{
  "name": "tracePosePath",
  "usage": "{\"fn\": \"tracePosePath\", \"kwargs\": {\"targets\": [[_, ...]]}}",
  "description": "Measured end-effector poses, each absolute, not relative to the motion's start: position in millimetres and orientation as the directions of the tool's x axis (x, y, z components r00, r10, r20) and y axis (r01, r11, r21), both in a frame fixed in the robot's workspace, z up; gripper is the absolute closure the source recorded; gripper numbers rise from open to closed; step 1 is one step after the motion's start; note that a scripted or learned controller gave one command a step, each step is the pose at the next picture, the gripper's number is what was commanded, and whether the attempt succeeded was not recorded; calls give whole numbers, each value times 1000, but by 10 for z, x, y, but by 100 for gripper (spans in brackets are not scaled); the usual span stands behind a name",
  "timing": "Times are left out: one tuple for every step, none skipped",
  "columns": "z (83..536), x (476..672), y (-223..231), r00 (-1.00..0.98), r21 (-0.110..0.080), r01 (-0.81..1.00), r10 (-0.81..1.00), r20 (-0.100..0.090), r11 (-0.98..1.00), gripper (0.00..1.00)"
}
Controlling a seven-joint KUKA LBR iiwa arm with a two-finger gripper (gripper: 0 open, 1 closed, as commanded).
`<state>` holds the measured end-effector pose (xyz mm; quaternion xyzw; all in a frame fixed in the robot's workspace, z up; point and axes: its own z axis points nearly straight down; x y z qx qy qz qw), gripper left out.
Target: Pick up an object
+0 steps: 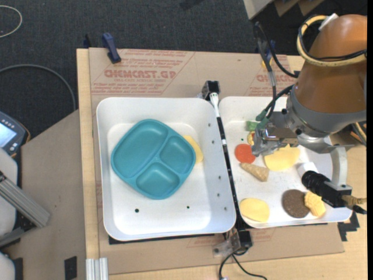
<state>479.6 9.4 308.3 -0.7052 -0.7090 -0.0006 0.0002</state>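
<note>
My gripper [262,143] hangs low over the right bin [233,107], near its left-middle part. Just left of it and below lies a red-orange round piece [245,153]. A pale yellow disc [282,158] sits right beside the gripper on its lower right. A tan wedge [255,171] lies a little below them. A small green piece [252,125] shows just above the gripper. Nothing can be seen held.
The left bin [108,203] holds a teal divided plate [153,157] with a yellow piece [195,150] peeking out at its right edge. At the front of the right bin lie a yellow oval [254,210], a brown cookie [295,203] and a yellow chunk [315,203].
</note>
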Motion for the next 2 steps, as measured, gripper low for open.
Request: {"fn": "tracePosePath", "kwargs": {"targets": [[2812, 4784, -667, 8, -4, 1000, 1000, -2, -8, 100], [3641, 4803, 336, -11, 10, 1000, 1000, 3, 11, 100]]}}
